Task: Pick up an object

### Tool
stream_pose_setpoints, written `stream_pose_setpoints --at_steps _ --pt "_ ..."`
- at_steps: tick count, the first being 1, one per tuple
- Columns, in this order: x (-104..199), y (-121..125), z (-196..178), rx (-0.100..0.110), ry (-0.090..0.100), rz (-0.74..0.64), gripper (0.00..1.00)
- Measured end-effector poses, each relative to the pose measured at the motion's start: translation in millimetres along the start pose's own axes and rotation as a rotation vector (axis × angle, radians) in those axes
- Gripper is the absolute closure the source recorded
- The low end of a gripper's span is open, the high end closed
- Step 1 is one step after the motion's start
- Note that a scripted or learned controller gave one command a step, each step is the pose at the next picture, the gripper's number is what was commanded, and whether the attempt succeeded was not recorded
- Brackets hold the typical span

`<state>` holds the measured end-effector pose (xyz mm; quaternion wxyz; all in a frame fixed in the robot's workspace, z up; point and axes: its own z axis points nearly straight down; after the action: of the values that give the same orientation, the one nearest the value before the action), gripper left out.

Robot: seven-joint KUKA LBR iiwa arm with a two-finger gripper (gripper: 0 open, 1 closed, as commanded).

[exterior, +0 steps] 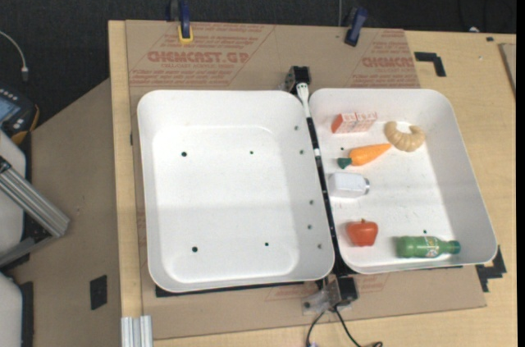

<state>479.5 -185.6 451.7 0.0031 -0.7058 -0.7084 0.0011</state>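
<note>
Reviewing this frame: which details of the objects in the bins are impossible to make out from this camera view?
- Small carton: its print is too small to read.
- Green bottle: label text too small and blurred.
- White object in the right bin: pale against the white floor, so its shape and identity stay unclear.
- Carrot, croissant, red pepper: undersides hidden.

- The brown board [246, 50] under the bins is showing red print reading "CHEMCAST GP" at its upper left.
- The same red print is repeating at the board's upper right, partly covered by the right bin [467, 173].
- The small box [353, 122] and green bottle [426, 247] are carrying labels too small to read.
</note>
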Motion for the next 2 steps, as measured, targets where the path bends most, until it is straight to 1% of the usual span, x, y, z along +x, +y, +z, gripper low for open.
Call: stream_pose_setpoints --at_steps 1,2 --pt "-2.4 0.0 -3.3 -0.007 -0.004 0.003 0.0" --pt "-2.5 0.7 -14.4 -0.012 -0.006 0.002 1.0"
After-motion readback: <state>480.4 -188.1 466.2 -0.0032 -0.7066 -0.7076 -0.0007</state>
